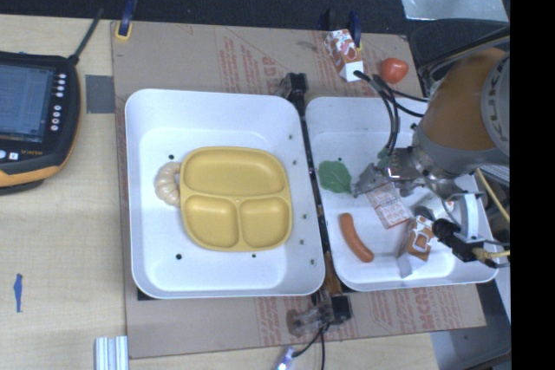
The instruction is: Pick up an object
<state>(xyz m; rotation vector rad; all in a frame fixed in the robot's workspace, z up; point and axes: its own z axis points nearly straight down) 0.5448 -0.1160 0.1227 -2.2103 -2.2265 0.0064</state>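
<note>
Jaws' state cannot be told: the gripper sits low over the right bin, its tip masked by the wrist and cabling.

Candidate objects in the right bin:
- green piece, left of the gripper, just beside it;
- sausage, nearer, lying diagonally on bare floor;
- packet, just under the gripper;
- small carton, at the near right.

The left bin holds a yellow tray with a pale item touching its left edge.

Judged procedure: choose one isolated target. The sausage seems easiest, since it lies apart from its neighbours. Align the jaws across its short axis, descend vertically, close, then lift straight up. Avoid straddling the packet and carton together; a double contact is likely to slip.
</note>
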